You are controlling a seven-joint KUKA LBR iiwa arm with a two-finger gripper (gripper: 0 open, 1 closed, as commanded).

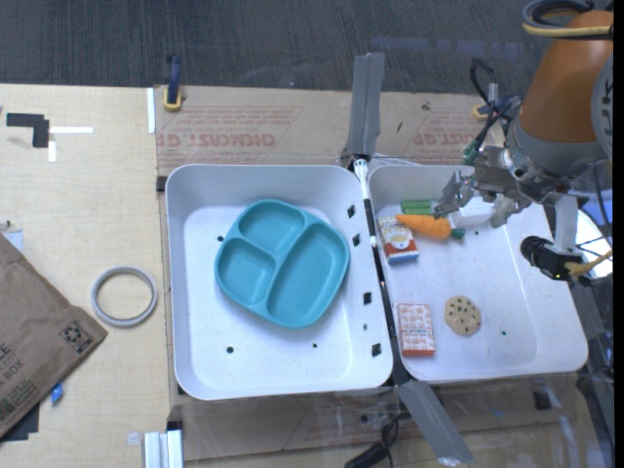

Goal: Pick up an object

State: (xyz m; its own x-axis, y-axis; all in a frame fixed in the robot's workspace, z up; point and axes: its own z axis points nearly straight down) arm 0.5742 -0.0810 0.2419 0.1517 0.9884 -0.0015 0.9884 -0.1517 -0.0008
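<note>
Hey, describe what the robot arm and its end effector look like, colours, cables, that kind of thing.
The arm has a rounded orange band over a grey wrist section. Dark cables with a green strand loop along its left side. The end effector is a small silver-grey metal assembly with thin fingers. A black cylindrical part with yellow wiring hangs lower right.

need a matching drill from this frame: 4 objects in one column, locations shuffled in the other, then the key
Things:
1. blue plate
2. carrot
3. cookie
4. tape ring

Places:
A. on the bench, left of both bins
B. right bin, far end, close to the gripper
C. left bin, middle
D. right bin, near half, right of a small red box

Pairs: 1-C, 2-B, 3-D, 4-A
</note>
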